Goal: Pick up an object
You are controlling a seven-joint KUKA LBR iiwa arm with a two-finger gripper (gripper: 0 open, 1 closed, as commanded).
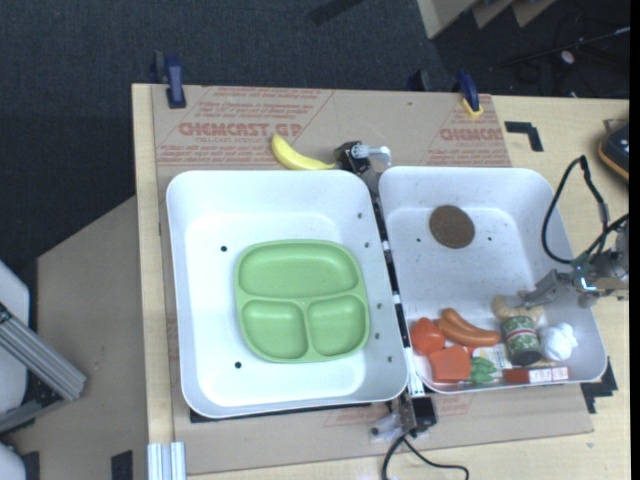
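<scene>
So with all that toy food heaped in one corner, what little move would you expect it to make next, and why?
Probably a short shift toward the pile and down. The gripper sits at the right bin's right edge, just above the small can and orange sausage crowded in the near corner. The brown disc lies alone farther back, an easier but more distant target.

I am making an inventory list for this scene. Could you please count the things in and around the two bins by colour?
Green: 2, the divided tray and a small green piece
Orange or red: 3, sausage, tomato-like piece, orange block
Yellow: 1, banana
Brown: 1, round disc
White: 1, small lump
Mixed label: 1, can
Total: 9
</scene>
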